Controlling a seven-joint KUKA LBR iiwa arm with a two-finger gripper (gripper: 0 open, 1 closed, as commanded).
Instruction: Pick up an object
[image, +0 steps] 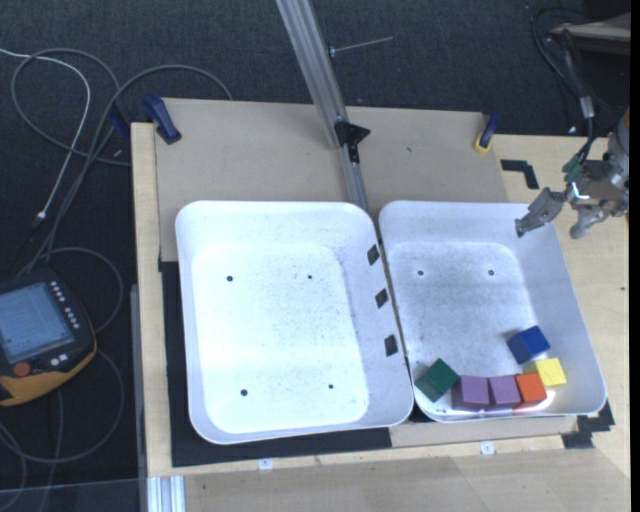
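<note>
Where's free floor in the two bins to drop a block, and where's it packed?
Left bin: whole floor is bare. Right bin: bare from the far rim down past the middle, under the gripper. Crowded along its near rim: green block, purple blocks, orange block, yellow block, blue block.

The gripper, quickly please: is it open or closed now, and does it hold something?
Gripper: open, holding nothing, above the right bin's far right edge.
</note>
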